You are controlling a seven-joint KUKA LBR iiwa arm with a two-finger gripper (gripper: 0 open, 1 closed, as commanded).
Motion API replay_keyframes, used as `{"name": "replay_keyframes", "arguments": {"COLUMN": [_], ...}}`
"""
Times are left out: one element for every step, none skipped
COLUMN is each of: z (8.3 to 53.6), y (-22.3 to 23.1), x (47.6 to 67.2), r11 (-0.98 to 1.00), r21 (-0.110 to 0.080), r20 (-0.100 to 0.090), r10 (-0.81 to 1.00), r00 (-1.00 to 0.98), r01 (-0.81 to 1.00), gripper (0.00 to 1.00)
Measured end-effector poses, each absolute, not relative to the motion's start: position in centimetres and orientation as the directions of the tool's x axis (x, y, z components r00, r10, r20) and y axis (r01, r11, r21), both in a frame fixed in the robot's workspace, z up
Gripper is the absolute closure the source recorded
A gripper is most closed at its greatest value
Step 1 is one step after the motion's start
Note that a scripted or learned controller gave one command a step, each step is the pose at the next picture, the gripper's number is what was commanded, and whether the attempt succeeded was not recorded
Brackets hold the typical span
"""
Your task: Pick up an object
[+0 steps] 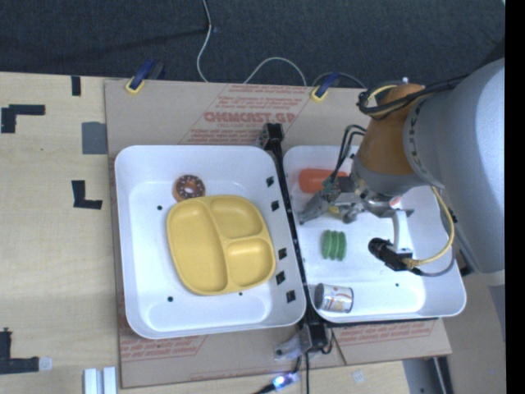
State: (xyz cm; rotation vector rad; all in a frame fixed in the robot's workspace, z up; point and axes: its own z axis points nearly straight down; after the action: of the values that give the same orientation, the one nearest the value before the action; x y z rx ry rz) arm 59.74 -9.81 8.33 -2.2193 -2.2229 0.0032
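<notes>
**Arm low over the right bin, nothing yet in hand**

Two white bins sit side by side on the table, on a cardboard sheet. The left bin (135, 220) holds a yellow divided plate (220, 243), lying flat at centre, and a small chocolate doughnut (189, 187) just beside the plate's upper left edge.

The right bin (439, 298) carries the likelier targets. An orange piece (310, 179) lies in its upper left part, near the divider between the bins. A green ribbed object (333, 245) lies flat near the middle. A small metal can (335, 299) lies on its side at the lower left corner, near the bin wall.

The arm enters from the right of the frame, its orange band above the wrist. The gripper (316, 210) reaches toward the left side of the right bin, between the orange piece above and the green object below. Its fingers (312, 213) appear to point left toward the divider; whether they stand apart or together cannot be told at this slant. Nothing shows between them.

Judgement: the approach is in progress, no grasp made. The orange piece and green object are both close; which one is aimed at is unclear. The divider wall nearby leaves little room for closing on the orange piece.
</notes>
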Motion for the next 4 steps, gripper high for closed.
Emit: {"name": "replay_keyframes", "arguments": {"z": [9.5,13.9,18.2,22.2], "y": [-9.8,-9.4,-9.7,-9.7], "x": [59.8,60.4,60.8,60.9], "r11": [0.003,0.002,0.001,0.001], "r21": [0.0,0.003,0.002,0.003], "r20": [-0.002,0.0,-0.001,-0.001], "r10": [1.0,1.0,1.0,1.0], "r00": [-0.003,-0.002,-0.001,-0.001], "r01": [1.0,1.0,1.0,1.0], "gripper": [1.0,1.0,1.0,1.0]}}
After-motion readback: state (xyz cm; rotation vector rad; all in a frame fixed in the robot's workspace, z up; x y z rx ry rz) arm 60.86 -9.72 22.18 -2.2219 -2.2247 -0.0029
